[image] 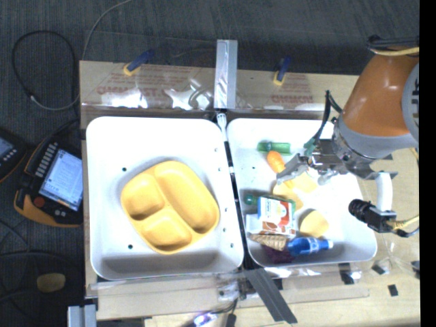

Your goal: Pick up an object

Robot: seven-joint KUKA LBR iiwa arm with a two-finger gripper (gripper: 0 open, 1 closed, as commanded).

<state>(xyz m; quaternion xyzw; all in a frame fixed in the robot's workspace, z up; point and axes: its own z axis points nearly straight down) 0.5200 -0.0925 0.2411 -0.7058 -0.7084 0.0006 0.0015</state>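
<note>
My gripper [304, 174] hangs over the upper middle of the right bin [354, 247], its fingers spread open. Just below and between them lies a flat pale yellow piece [302, 184] on the bin floor; I cannot tell whether the fingers touch it. An orange carrot [275, 161] and a green item [274, 146] lie just left of the gripper. Nearer the front are a printed carton [276, 214], a yellow rounded item [314, 221], a blue bottle [310, 245] and an ice-cream cone [268, 238].
The left bin [109, 251] holds a yellow divided tray [169, 204]. A raised divider [234, 189] separates the bins. The arm's orange band [378, 94] looms over the right bin's far right corner. A black part on the arm [368, 212] hangs above the right rim.
</note>
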